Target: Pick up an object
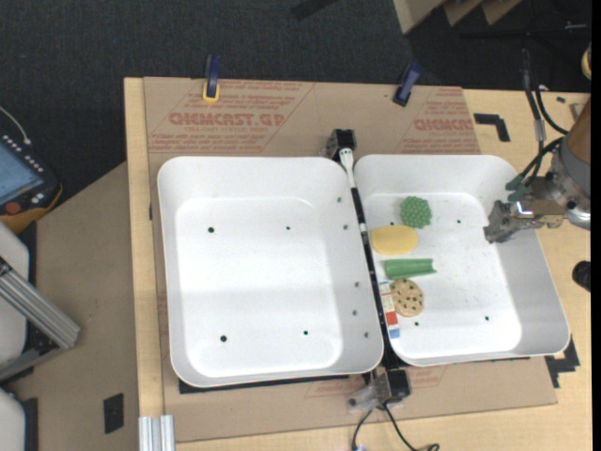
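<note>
**Approach phase, nothing grasped**

The gripper [500,225] is seen at the right bin's [526,336] far right wall, arm entering low from the right. Jaw state cannot be told; the view is blurred there. Candidate objects, a green pom-like ball [415,211], yellow lemon-like piece [393,241], green bar [409,267] and cookie [408,298], are clustered by the left wall, well apart. A leftward traverse and descent are called for.

A robotics lab: two white bins [188,280] sit on a cardboard sheet [282,111] clamped by blue clips [212,73], with cables [394,430] near and aluminium framing [38,303] at left.
</note>
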Robot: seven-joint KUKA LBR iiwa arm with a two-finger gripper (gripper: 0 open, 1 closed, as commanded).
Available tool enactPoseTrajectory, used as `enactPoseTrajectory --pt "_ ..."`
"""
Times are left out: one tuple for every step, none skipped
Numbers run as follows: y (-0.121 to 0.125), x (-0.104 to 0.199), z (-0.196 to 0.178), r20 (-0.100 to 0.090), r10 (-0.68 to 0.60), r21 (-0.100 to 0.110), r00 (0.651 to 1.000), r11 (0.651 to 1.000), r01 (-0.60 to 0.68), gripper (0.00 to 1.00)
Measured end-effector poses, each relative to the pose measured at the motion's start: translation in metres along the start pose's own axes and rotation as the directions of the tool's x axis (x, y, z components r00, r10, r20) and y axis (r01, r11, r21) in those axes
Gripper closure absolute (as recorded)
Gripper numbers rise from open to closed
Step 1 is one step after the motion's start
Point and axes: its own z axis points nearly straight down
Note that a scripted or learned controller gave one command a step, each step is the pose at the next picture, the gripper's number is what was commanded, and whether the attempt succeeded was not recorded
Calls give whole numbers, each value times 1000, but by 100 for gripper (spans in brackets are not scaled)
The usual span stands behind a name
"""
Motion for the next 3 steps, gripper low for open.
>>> enactPoseTrajectory --pt "-26 56 28 0 4 4 1000 1000 -4 100" --pt "3 130 28 2 1 -5 1000 1000 -1 100" --pt "9 187 -68 1 0 -14 1000 1000 0 100"
